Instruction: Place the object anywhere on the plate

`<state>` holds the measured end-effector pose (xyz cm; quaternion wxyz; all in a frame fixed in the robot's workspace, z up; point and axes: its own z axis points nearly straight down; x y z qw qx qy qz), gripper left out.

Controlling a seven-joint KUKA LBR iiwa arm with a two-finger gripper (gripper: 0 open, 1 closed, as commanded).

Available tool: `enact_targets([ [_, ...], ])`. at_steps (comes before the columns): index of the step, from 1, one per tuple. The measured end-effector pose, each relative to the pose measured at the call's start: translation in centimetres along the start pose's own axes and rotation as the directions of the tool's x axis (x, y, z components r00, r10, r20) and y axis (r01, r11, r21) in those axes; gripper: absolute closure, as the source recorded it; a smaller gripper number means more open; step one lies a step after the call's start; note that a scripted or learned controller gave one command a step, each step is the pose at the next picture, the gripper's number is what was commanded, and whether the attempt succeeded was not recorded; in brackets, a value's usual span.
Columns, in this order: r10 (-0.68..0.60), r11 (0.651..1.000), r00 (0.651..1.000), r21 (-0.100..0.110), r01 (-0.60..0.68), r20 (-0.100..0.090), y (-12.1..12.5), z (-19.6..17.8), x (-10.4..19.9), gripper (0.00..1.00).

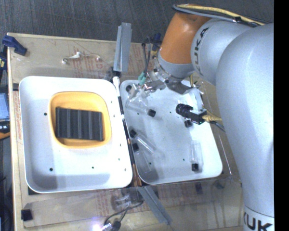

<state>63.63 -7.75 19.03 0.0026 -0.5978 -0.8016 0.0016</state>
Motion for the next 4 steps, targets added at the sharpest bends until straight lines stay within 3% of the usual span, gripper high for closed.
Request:
enact_targets([
  [1, -0.269, 0.963, 0.963, -0.004, 0.269, 0.004, 1.3, -0.1, 1.8, 1.0],
  [2, -0.485, 0.874, 0.874, -0.004, 0.485, 0.006, 3.4, -1.1, 4.2, 1.0],
  [3, -0.634, 0.773, 0.773, 0.0, 0.634, 0.002, 2.5, -0.1, 5.9, 1.0],
  [4, -0.76, 0.65, 0.65, 0.0, 0.76, 0.002, 0.8, -0.1, 7.9, 1.0],
])
